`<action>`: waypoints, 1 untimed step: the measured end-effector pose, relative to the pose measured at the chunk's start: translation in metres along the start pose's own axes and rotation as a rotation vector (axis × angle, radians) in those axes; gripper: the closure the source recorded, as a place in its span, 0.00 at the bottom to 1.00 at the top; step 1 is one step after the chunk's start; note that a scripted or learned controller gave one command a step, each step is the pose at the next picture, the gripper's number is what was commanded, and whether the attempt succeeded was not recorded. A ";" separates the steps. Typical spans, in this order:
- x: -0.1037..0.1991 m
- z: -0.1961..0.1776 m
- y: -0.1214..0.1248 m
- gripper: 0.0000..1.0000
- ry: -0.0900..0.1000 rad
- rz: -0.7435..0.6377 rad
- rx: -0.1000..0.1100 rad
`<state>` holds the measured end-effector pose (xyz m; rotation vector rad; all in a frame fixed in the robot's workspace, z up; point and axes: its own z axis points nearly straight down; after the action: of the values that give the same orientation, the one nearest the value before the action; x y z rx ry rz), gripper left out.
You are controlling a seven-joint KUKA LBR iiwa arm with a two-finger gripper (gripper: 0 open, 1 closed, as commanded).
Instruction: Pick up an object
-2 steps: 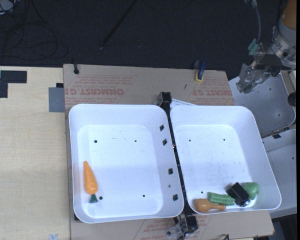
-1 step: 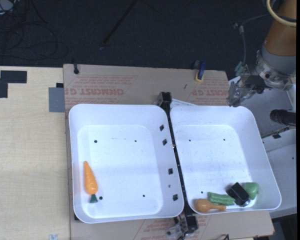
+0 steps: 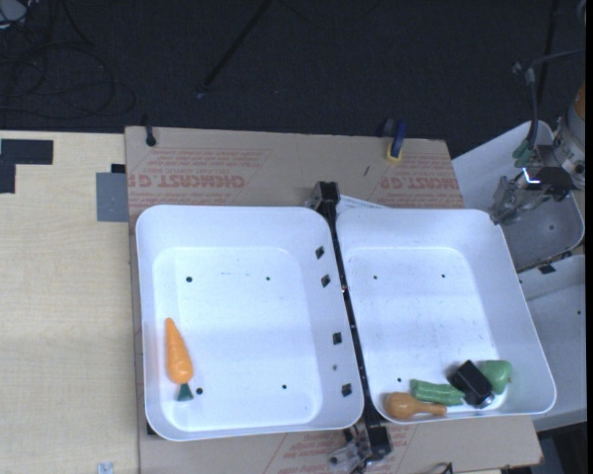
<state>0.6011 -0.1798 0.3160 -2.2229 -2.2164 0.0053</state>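
An orange toy carrot [image 3: 178,353] with a green stub lies near the front left wall of the left bin [image 3: 227,227]. Against the front right corner of the right bin [image 3: 425,230] a small cluster rests: a tan pear-shaped piece [image 3: 412,406], a green pickle-like piece [image 3: 437,393], a black block [image 3: 471,382] and a light green piece [image 3: 496,371]. My gripper [image 3: 515,196] hangs outside the right bin, just past its back right corner and well away from every object. Nothing is seen in it.
A black divider [image 3: 338,309] runs between the two bins. Both stand on a cardboard sheet [image 3: 277,171] with a blue and yellow clamp [image 3: 395,141] at its back edge. A grey surface [image 3: 553,230] lies right of the bins, under the arm.
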 end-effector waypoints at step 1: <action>-0.037 -0.067 -0.074 1.00 -0.003 0.002 -0.007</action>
<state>0.5276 -0.2165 0.3832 -2.2304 -2.2191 0.0004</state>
